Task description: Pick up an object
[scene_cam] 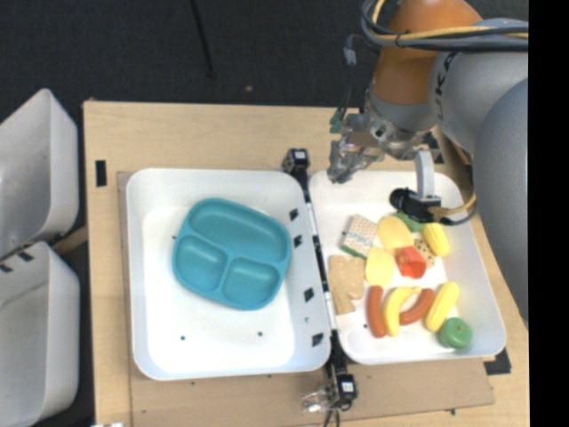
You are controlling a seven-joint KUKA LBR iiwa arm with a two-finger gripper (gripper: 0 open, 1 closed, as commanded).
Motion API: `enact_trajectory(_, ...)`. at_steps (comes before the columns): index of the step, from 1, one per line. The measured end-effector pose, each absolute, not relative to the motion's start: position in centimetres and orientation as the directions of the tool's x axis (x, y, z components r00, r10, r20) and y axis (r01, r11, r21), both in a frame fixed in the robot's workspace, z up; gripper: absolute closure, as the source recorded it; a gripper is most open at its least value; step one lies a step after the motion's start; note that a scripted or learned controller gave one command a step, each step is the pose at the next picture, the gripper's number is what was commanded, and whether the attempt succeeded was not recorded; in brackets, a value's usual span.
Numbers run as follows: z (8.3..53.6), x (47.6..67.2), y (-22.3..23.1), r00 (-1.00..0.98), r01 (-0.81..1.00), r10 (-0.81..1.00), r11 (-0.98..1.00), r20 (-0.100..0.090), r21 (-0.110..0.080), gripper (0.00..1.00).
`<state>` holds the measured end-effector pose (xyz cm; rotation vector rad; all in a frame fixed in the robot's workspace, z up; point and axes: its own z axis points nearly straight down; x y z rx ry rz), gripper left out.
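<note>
From the camera view, a light wooden worktop (107, 238) carries two shallow white bins side by side, with dark floor beyond it and white padded shapes (31, 238) along the left edge. The left bin (156, 345) holds a teal divided plate (231, 252), lying flat and turned a little askew. The right bin (356, 194) holds a heap of toy food in its middle and lower part: a tan cracker (347, 278), a small patterned square (358, 234), yellow pieces (391, 234), a red block (411, 261), a banana (436, 238), a green round piece (456, 333), a sausage (377, 311) and a hot dog (416, 307).

The sausage lies with its long axis running nearly up and down the picture, beside the cracker. The hot dog slants, its upper end toward the right.

The grey arm with its orange band (418, 25) reaches in from the right. The gripper (340, 172) hangs over the upper left corner of the right bin, near the bins' shared wall, well apart from the food. I cannot tell whether it is apart or together.
</note>
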<state>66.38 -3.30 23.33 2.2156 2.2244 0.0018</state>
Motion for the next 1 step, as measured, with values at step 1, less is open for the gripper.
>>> enact_trajectory(1,23.09,65.94,-3.38,0.0,1.0,1.0,0.0,-0.001,-0.001,1.0)
